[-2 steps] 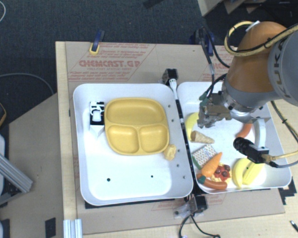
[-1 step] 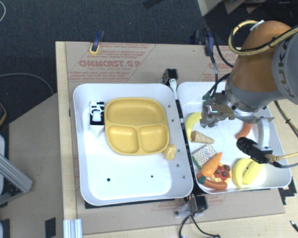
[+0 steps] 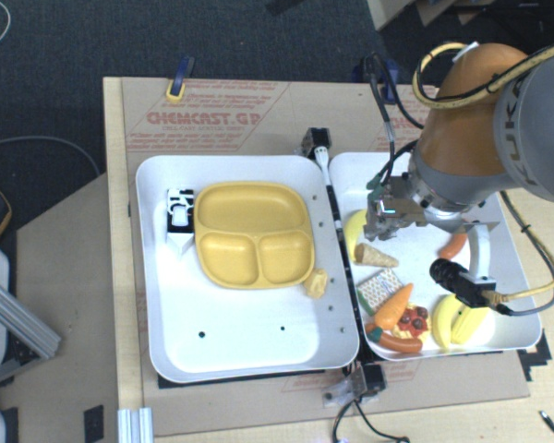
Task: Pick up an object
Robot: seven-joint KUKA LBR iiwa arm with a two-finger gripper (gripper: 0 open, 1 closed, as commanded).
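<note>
On the wooden bench (image 3: 212, 123), the gripper (image 3: 385, 218) hangs over the right bin (image 3: 522, 335), its fingers impossible to judge, above a small wedge-shaped cone (image 3: 377, 256) that looks light, stiff and best pinched across its flat sides.

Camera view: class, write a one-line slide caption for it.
Gripper hovers over toy food in the right bin; a yellow divided plate lies in the left bin.

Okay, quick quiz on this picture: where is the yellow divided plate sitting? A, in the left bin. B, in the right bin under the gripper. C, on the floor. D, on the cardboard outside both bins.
A: the yellow divided plate lies flat inside the left bin, while the gripper is over the right bin among the toy food.
</note>
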